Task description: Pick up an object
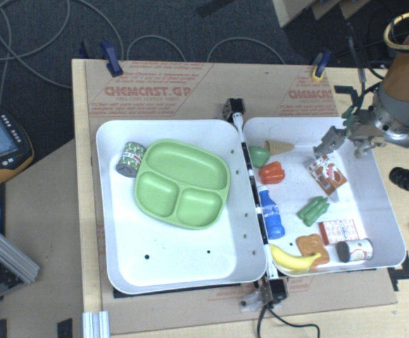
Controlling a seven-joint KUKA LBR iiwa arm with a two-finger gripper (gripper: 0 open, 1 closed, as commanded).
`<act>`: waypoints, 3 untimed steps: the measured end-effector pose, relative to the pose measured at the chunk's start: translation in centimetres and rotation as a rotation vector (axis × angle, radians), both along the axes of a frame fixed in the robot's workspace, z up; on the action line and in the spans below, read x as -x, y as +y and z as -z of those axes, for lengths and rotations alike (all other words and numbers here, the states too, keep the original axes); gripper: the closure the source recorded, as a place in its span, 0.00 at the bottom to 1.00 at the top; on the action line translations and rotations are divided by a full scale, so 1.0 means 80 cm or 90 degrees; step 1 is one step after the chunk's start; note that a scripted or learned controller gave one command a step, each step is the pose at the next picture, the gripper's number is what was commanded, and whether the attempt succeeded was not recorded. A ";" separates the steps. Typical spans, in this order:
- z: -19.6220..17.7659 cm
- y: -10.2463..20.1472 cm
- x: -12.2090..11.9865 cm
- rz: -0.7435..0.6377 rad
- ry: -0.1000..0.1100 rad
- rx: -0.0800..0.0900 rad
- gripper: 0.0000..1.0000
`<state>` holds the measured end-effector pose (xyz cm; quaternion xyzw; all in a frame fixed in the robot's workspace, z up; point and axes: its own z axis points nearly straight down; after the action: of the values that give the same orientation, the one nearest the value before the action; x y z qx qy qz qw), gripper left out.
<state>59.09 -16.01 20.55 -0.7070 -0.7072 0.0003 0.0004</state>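
Pincer [329, 146]: poised over the right bin [387, 210], just above the snack packet [327, 175]; how far open, I cannot tell; holds nothing visible. Risk: flat packet slips free, or the fingers strike the bin floor.

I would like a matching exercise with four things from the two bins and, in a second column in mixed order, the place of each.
Things:
1. green tray
2. banana
3. can
4. blue bottle

Places:
A. near edge of the right bin
B. middle of the left bin
C. beside the divider, in the right bin
D. far left of the left bin, by the tray

Pairs: 1-B, 2-A, 3-D, 4-C
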 end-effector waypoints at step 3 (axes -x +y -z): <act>0.152 0.013 -0.086 -0.001 0.008 -0.001 0.00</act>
<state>65.96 -14.99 8.42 -0.7063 -0.7078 0.0042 0.0053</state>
